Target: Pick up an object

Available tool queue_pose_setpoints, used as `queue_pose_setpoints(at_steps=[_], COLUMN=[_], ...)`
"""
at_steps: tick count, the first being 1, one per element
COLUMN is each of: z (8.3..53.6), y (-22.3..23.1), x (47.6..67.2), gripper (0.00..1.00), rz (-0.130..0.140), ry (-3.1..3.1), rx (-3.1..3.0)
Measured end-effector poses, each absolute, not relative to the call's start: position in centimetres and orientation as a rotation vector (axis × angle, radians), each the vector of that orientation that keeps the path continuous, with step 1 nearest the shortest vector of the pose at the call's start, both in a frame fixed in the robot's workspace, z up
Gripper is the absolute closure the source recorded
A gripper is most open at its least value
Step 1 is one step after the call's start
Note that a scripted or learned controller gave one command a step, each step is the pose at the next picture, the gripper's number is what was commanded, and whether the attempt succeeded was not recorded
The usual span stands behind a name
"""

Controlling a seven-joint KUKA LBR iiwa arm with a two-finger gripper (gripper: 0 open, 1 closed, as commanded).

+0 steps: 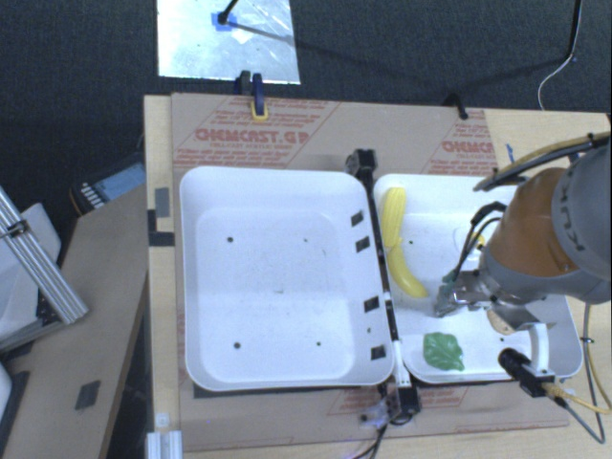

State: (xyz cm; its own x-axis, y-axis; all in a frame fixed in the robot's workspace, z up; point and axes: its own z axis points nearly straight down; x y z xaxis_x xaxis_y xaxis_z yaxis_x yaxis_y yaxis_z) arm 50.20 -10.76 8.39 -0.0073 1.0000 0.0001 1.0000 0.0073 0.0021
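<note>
A yellow banana point(400, 241) lies along the left wall of the right bin point(435, 199). A small green object point(444, 351) sits near that bin's front edge. My gripper point(448, 299) hangs low in the right bin, just right of the banana's lower end and above the green object. The grey arm with its orange band point(535, 232) covers the right half of that bin. I see nothing held between the fingers, and their state is hidden by the wrist.
The left bin point(277, 275) lies beside the right one, joined by a black hinge strip point(375, 266). A small tan object point(499, 321) peeks out under the arm. Cables trail off the bench's right side.
</note>
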Motion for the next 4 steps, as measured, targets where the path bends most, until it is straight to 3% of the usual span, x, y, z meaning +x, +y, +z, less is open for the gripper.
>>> queue_pose_setpoints(at_steps=[1,2,3,4], z=[8.5,19.3,18.5,18.4], y=[-8.4,-2.7,-0.3,1.5], x=[57.2,66.2,67.0,62.3], gripper=[1.00,1.00,1.00,1.00], rz=[0.009,0.023,0.005,-0.001], ry=[2.228,2.226,2.227,2.227], rx=[2.207,2.197,2.212,2.219])
